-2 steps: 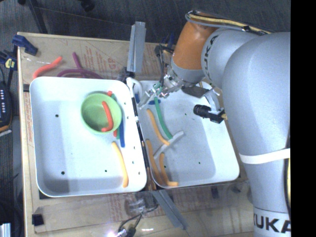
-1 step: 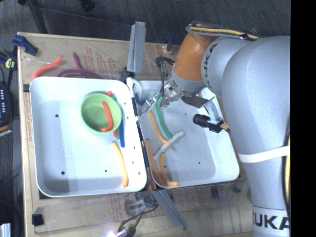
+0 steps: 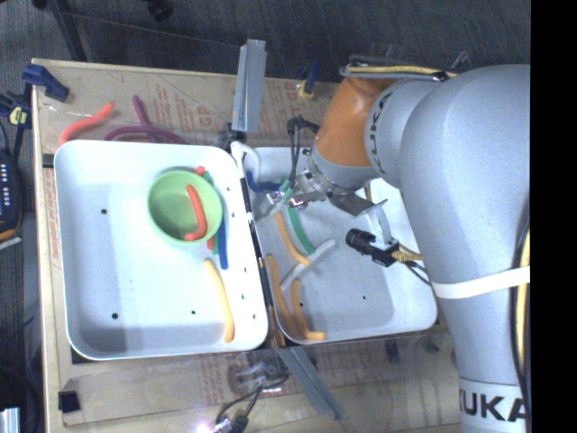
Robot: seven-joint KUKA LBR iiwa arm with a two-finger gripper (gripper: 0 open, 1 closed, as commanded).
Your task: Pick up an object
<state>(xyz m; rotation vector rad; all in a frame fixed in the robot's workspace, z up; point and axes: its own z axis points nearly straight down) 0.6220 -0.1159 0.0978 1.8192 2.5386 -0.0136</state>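
Objects are spread over both bins: a green bowl (image 3: pixel 185 207) with a red strip (image 3: pixel 194 210) lies in the left bin (image 3: pixel 99 278), with blue (image 3: pixel 223 242) and yellow (image 3: pixel 223 303) strips beside it. Green (image 3: pixel 299 233), orange (image 3: pixel 287 307) and grey (image 3: pixel 302 264) strips are seen in the right bin (image 3: pixel 397 309). The gripper (image 3: pixel 287 197) is lowered over that bin's upper left corner; whether anything is pinched cannot be told.
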